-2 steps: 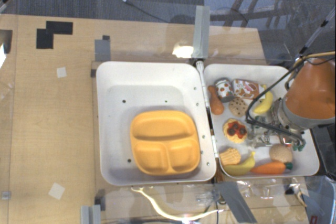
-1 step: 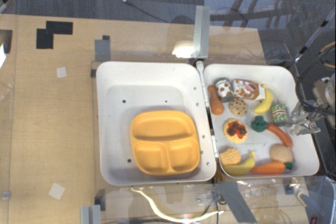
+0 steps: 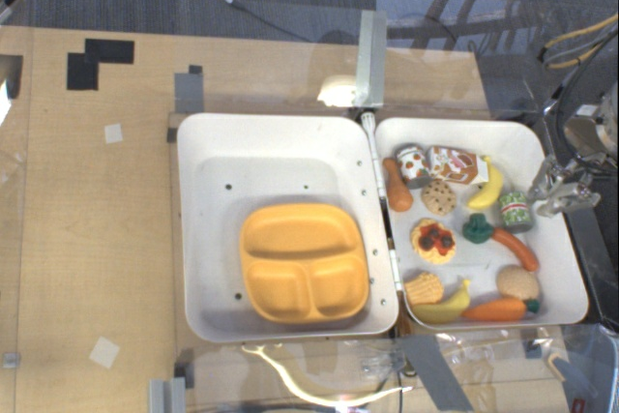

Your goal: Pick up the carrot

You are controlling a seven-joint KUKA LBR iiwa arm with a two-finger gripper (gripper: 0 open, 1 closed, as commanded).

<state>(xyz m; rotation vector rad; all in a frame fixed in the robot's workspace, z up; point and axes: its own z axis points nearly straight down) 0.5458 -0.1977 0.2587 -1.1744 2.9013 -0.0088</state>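
Fingers: we could not tell their state; gripper (image 3: 561,191) sat at the right bin's (image 3: 542,142) right rim.
Carrot (image 3: 515,247): we saw it inside that bin, near the rim.

The wooden bench (image 3: 87,237) bears two white bins touching side by side: the left bin (image 3: 208,208) toward nine o'clock, the right bin (image 3: 556,237) toward three. Black patches (image 3: 97,61) lie at ten o'clock, pale squares (image 3: 104,352) at eight.
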